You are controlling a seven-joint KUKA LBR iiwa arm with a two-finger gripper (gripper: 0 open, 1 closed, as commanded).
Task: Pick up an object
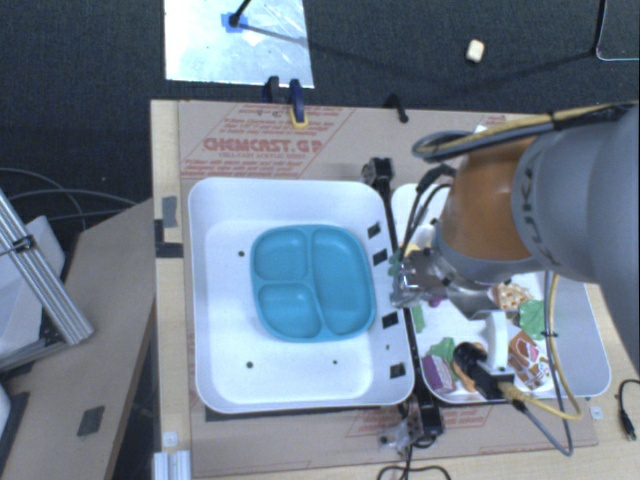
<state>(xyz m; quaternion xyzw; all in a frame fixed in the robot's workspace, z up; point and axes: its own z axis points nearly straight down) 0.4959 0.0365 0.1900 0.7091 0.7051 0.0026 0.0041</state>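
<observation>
Dark carpet (pixel 80 68) surrounds the table (pixel 270 138), whose brown top carries red lettering. Beyond the table a shiny sheet (pixel 235 28) lies on the floor. On the table, the left bin (pixel 220 368) holds a blue divided plate (pixel 312 281). The grey arm (pixel 560 198) covers most of the right bin (pixel 590 368), where small objects (pixel 520 353) lie jumbled. The gripper (pixel 408 286) hangs at the right bin's left edge; whether it grasps anything I cannot tell.
</observation>
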